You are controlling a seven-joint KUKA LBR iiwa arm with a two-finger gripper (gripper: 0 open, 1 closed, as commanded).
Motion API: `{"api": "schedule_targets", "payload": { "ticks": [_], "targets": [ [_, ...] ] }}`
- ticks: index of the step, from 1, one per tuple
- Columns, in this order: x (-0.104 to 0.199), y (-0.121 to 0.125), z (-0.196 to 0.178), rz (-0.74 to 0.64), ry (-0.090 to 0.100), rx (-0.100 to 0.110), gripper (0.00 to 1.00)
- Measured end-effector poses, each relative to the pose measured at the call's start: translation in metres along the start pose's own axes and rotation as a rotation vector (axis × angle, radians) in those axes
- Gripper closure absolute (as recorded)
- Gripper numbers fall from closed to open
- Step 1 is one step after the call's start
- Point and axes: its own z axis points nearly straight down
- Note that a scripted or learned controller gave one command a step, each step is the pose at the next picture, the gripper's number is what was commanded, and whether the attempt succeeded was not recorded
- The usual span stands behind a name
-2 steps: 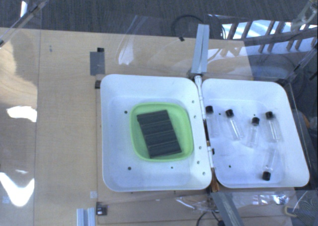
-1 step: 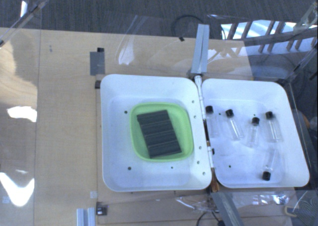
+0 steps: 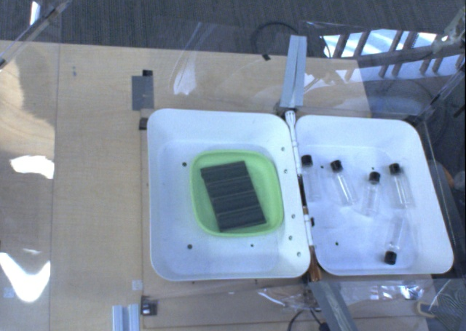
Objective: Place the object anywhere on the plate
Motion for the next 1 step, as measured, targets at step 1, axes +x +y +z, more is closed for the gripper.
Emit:
{"api": "schedule_targets", "payload": {
  "ticks": [1],
  "targets": [
    [0.0031,0.0051,-0.0011,0.101,0.002,-0.003,0.0]
  ]
}}
